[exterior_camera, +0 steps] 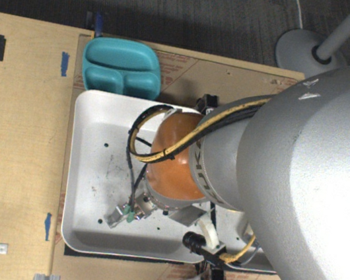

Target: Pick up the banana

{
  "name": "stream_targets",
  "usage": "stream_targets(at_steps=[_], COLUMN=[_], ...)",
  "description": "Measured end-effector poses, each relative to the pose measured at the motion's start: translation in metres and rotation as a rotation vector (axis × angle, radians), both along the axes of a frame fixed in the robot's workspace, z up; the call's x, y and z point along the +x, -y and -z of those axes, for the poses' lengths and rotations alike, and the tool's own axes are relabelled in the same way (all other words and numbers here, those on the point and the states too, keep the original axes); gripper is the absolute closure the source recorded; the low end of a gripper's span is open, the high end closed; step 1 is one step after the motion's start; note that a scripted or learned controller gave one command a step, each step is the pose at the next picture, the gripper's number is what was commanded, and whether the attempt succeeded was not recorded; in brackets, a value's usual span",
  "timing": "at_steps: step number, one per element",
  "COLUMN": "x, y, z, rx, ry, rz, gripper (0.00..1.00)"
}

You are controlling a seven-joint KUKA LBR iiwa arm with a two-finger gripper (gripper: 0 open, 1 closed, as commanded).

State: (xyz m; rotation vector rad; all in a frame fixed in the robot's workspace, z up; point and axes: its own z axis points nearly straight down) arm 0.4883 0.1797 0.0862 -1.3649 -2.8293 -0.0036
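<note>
One arm (275, 180) reaches over one white bin (92, 155); its tool (123, 214) sits low inside, finger state impossible to tell. One teal tray (122, 66) lies beyond.

Arm (301, 185): large, smooth, light grey cylindrical housing with a matte metallic finish. Orange band (171, 159) above the wrist: glossy and rounded, joined to the grey body through a ribbed silver collar. Cables (155, 136): a black and a yellow lead run together along the housing and loop loosely across the orange band; further black and yellow wiring, with a white connector, hangs below the wrist. Gripper (123, 214): small silver metal assembly carrying a green component near its tip.
</note>
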Motion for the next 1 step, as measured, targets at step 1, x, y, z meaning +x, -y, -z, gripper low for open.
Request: stream_targets(at_steps=[1], x=[-0.0092], y=[-0.0236], z=[-0.0247], rx=[-0.002], ry=[0.0], rz=[0.472], gripper=[0.0])
